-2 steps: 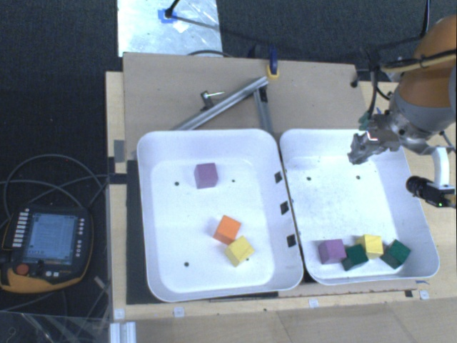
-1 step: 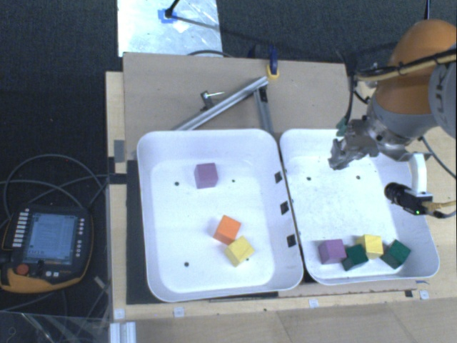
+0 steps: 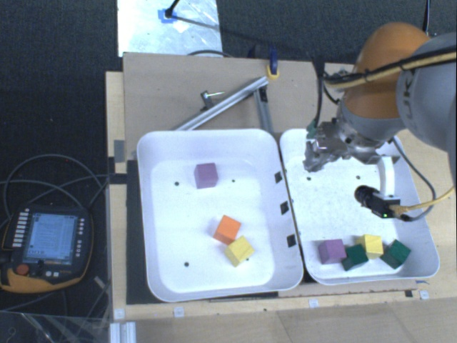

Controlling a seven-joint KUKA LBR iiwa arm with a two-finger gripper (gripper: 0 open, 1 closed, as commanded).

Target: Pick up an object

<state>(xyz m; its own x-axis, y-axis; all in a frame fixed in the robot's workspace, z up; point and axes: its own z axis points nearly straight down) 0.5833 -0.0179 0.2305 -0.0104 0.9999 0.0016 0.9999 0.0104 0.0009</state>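
Purple block (image 3: 331, 250) below hand (image 3: 315, 159).

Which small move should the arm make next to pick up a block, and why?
Probably move the claw toward the near edge of the right bin. It sits over the bin's far left corner, while the purple block, two green blocks and a yellow one lie along the near wall.

A robotics lab — grey-and-orange industrial arm (image 3: 400, 77), handheld orange-edged teach pendant (image 3: 44, 247) with cables, two shallow white plastic bins (image 3: 153, 156) on a bench.
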